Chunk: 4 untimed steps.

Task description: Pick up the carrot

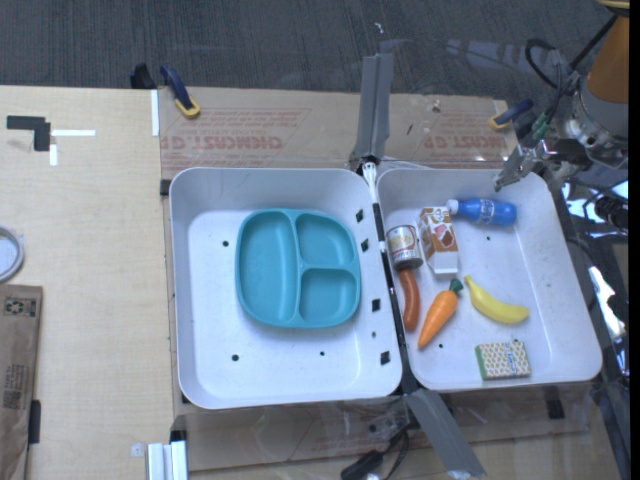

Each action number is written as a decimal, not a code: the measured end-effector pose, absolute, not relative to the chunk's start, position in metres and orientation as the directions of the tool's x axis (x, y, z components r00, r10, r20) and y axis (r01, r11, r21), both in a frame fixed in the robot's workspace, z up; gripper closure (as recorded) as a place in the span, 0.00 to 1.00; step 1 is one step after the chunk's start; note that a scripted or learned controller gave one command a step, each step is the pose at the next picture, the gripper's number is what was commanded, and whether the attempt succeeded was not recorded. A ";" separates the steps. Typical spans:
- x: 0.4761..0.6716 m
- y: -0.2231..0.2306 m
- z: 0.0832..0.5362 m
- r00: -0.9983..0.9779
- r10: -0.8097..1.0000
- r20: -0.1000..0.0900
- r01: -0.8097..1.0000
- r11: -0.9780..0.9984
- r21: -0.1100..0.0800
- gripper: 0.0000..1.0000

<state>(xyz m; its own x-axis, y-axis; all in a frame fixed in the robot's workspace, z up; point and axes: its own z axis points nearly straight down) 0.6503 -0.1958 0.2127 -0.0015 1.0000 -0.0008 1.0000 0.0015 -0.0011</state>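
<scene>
Carrot (pixel 438 315) lay in right bin (pixel 570 268), between hot dog (pixel 409 299) and banana (pixel 495 303). Gripper (pixel 518 165) hovered over bin's far rim; grip state could not be told.

A light wooden bench (pixel 90 218) fills the left and middle of the frame, bearing two shallow white bins: the left bin (pixel 200 368) and the right bin (pixel 560 358), touching at centre. Cardboard sheeting (pixel 270 133) lies beneath their upper edges, a roll of tape (pixel 8 256) at far left.

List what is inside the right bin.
The right bin holds a carrot, banana, sausage, can, carton, bottle and green box; nothing looks covered.
</scene>
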 end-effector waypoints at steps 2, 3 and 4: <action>0.544 -0.102 0.092 -0.132 0.991 -0.001 0.991 0.132 -0.001 0.00; 0.544 -0.103 0.101 -0.129 0.992 -0.001 0.992 0.129 -0.001 1.00; 0.544 -0.103 0.101 -0.129 0.992 -0.001 0.992 0.129 -0.001 0.00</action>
